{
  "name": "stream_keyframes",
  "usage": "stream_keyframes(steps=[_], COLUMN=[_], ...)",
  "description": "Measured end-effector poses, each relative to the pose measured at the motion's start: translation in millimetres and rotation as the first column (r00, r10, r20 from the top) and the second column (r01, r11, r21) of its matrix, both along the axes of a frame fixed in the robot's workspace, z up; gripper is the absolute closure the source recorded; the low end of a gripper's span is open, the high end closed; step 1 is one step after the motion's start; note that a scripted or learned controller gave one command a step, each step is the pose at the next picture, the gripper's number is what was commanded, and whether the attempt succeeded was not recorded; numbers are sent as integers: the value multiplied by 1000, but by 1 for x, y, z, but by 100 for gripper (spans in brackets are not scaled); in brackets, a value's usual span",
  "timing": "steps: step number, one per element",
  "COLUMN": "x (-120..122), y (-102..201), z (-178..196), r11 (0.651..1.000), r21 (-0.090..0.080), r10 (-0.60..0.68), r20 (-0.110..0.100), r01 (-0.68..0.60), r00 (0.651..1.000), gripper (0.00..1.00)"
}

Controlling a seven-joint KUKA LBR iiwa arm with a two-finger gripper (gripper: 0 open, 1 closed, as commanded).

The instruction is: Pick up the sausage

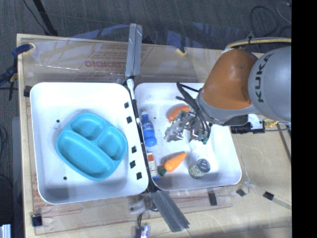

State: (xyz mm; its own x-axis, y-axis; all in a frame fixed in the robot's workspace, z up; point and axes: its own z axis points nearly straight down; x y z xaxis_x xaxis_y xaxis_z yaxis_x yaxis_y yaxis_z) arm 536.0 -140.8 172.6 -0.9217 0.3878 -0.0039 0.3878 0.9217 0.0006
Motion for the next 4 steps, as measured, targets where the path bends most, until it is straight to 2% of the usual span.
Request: stream_keyframes(steps=[1, 2, 3, 4], x=[-12, 3, 44, 69], y=[-58, -68, -69, -68], z=[-12, -56, -78, -24], r11=[967, 822, 668, 343], r21=[0, 2, -7, -6], r10=[256, 570, 744, 939], r20=[-2, -4, 1, -1], r01=[-256, -570, -744, -939], r00=[967, 822, 668, 343], gripper=[100, 100, 100, 100])
